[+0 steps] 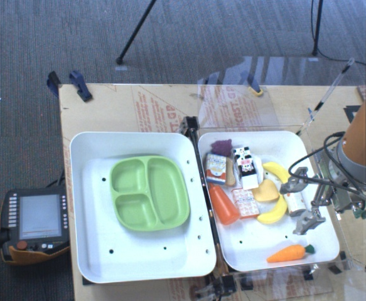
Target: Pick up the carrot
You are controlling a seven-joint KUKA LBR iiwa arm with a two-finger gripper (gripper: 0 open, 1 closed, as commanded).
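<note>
Carrot: tapered, smooth orange plastic with green tip, lying low right in the glossy white right bin, below the metal gripper, jaws spread wide, empty.

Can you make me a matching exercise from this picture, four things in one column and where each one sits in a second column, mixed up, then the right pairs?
Things:
1. carrot
2. green plate
3. hand
4. orange bottle

Places:
A. in the left bin, near its middle
B. over the right bin's right side, above the carrot in the picture
C. against the right bin's left wall
D. near the right bin's front edge, apart from the other items

Pairs: 1-D, 2-A, 3-B, 4-C
</note>
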